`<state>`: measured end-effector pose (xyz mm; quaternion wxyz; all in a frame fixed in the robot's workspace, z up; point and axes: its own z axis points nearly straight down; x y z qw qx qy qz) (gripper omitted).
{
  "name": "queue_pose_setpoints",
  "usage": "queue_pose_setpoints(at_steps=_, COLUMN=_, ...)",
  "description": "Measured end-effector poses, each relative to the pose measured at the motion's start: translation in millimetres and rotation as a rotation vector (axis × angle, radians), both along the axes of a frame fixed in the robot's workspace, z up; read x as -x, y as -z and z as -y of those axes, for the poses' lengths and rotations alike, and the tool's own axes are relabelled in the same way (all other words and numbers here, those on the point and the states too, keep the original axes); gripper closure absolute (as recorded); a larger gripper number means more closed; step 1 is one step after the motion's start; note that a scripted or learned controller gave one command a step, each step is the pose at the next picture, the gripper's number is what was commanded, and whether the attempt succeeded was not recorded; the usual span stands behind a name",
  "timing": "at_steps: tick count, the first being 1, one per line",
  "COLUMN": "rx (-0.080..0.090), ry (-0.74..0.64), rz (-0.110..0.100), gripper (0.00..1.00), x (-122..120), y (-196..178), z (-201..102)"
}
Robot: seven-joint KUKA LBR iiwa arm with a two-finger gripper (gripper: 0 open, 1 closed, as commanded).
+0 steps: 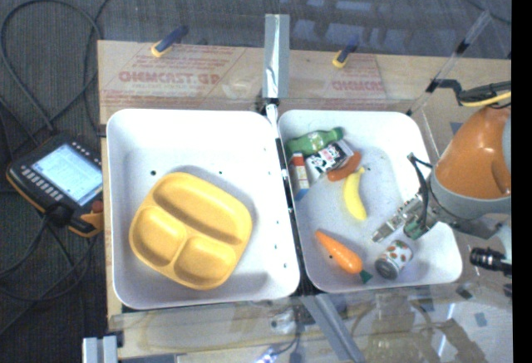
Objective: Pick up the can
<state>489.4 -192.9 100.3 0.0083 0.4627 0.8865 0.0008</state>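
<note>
The gripper (397,223), its opening impossible to tell, hovers near the can (394,259) at the right bin's (391,122) front edge, where a nudge could roll it.

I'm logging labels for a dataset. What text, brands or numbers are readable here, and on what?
"CHEMCAST GP" (roughly; faint): red print on the board behind the left bin.
Red print on the board behind the right bin: too blurred to read.
Can, bottle, carton, pendant screen: too small to read.

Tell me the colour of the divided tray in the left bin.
Yellow; the divided tray shows in the camera view.
</note>
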Motion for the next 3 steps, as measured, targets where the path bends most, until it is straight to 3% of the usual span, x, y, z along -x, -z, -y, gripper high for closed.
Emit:
queue_pose_setpoints(at_steps=1, rx=-0.006, ry=0.103, rz=-0.015, gripper=1.0, x=5.2, y=-58.2, z=15.9)
queue_pose_setpoints(at_steps=2, rx=-0.006, ry=0.103, rz=-0.016, gripper=0.0, x=5.2, y=-58.2, z=15.9)
queue_pose_setpoints(at_steps=3, rx=-0.002, ry=-0.071, rz=-0.01, gripper=0.0, x=3.0, y=10.7, z=17.3)
